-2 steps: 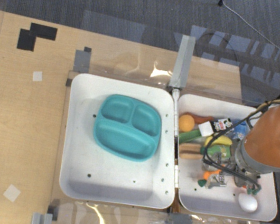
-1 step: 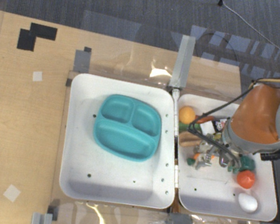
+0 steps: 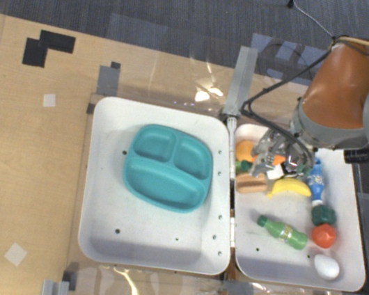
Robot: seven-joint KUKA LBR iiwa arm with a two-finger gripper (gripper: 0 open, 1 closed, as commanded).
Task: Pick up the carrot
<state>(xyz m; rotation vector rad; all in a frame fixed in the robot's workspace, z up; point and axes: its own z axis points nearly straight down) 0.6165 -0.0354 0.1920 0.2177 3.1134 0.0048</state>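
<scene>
Arm is down in the right bin (image 3: 352, 279), wrist hanging over the far-left corner, right by the divider between the two bins. Gripper (image 3: 272, 160) sits in the middle of the clutter there. Can't tell its state from here: the metal parts and cables blur into the items beneath.

Carrot (image 3: 243, 151): best guess is the orange piece with the green end, just left of the gripper, pressed close to the divider wall. Only part of it shows. The orange end sits toward the far rim, the green end toward the wood block (image 3: 250, 184), so the long axis looks to run roughly along the divider, near to far. Not confident; too much is hidden under the gripper.

Why the arm is there: looks like a top-down approach on that corner pile. Tight spot, with a wall on one side and neighbours on the other.

Everything else, relative to the gripper:
- banana (image 3: 290, 189) just in front, touching or nearly touching the wood block
- blue-and-white bottle (image 3: 315, 182) to the right, lying along the bin
- green bottle (image 3: 284, 231) further toward the near rim, on its side
- dark green item (image 3: 323, 214), red ball (image 3: 324, 236) and white egg (image 3: 325, 266) strung toward the near-right corner

Left bin (image 3: 95, 233) holds a teal divided plate (image 3: 168, 167), well apart from the gripper and not involved.

Nothing visibly lifted. I'd call this still the reach/grasp step.
</scene>
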